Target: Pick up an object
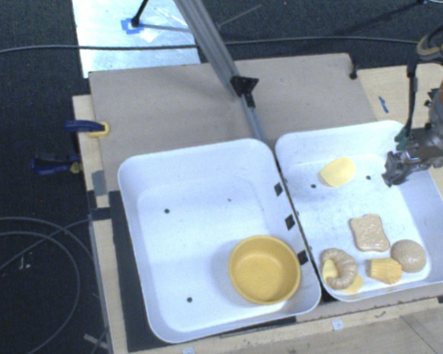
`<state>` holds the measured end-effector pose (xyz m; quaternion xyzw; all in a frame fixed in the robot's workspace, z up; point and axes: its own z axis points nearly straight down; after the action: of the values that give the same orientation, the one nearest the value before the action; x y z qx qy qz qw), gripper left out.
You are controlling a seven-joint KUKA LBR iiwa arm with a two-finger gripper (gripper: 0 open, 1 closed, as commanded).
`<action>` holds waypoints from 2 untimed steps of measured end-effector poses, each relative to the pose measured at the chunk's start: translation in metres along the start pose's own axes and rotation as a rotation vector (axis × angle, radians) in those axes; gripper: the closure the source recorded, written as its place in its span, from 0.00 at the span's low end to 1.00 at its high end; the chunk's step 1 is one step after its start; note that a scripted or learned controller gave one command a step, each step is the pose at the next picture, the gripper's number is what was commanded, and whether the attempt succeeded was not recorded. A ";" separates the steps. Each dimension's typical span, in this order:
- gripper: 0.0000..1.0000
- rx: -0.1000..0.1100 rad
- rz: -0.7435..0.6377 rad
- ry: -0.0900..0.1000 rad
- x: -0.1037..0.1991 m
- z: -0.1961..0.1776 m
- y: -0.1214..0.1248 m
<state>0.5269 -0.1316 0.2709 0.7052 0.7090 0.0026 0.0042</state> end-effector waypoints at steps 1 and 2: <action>1.00 0.006 -0.006 0.004 0.055 -0.004 0.017; 1.00 0.009 -0.005 0.003 0.106 0.014 0.032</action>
<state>0.5582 -0.0254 0.2569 0.7035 0.7107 0.0007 0.0000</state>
